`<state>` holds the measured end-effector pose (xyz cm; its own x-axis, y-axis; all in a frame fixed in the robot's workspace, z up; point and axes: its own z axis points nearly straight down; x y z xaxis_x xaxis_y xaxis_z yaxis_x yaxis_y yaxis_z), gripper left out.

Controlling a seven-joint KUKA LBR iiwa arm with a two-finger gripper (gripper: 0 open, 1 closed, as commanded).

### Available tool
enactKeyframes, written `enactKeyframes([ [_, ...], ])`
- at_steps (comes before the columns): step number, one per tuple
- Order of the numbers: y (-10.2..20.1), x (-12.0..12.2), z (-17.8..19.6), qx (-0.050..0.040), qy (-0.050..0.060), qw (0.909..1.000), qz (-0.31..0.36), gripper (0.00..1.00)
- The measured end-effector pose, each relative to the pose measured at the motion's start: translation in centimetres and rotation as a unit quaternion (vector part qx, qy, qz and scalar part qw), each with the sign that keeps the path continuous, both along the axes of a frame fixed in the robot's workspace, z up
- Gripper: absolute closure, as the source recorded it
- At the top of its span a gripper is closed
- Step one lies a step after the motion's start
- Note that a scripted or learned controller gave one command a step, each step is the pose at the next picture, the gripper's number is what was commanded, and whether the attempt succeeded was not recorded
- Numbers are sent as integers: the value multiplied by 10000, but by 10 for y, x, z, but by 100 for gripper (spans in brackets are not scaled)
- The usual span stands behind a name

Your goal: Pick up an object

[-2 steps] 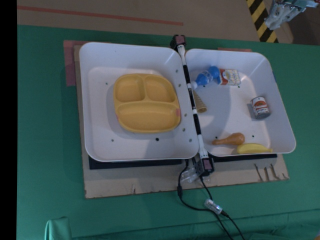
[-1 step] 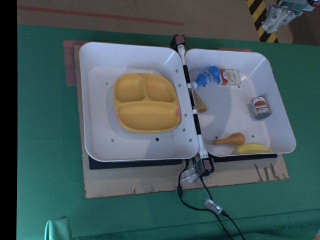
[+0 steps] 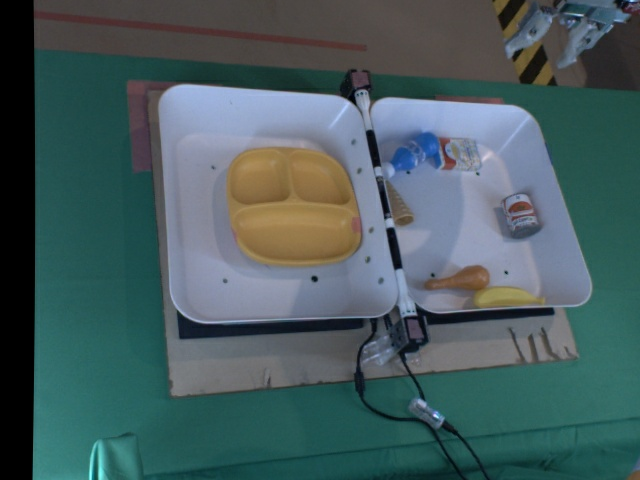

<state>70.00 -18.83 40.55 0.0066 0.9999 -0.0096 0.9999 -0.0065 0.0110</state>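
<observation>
The right bin [image 3: 555, 183] holds several small objects. A blue-and-white bottle with a red label [image 3: 437, 153] lies at its far side. A tan cone [image 3: 400, 206] rests against the divider. A small can [image 3: 520, 215] lies near the right wall. An orange drumstick-shaped toy [image 3: 460, 279] and a yellow banana [image 3: 508, 296] sit at the near edge. My gripper [image 3: 553, 36] hangs at the top right, beyond the far corner of the right bin and well away from every object. It is open, with nothing between its fingers.
The left bin [image 3: 195, 258] holds a yellow divided plate [image 3: 292, 206]. A black-and-white divider bar [image 3: 385, 218] runs between the bins. Cables [image 3: 420, 408] trail from it across the green bench at the front. Yellow-black hazard tape [image 3: 515, 8] marks the floor behind.
</observation>
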Motion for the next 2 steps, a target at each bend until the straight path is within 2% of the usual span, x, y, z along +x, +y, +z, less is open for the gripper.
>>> enactKeyframes([
  [1, 0, 1, -67, -3, 12, 10000, 2, 0],
  [2, -2, 1, -193, 2, 54, 10000, 12, 0],
])
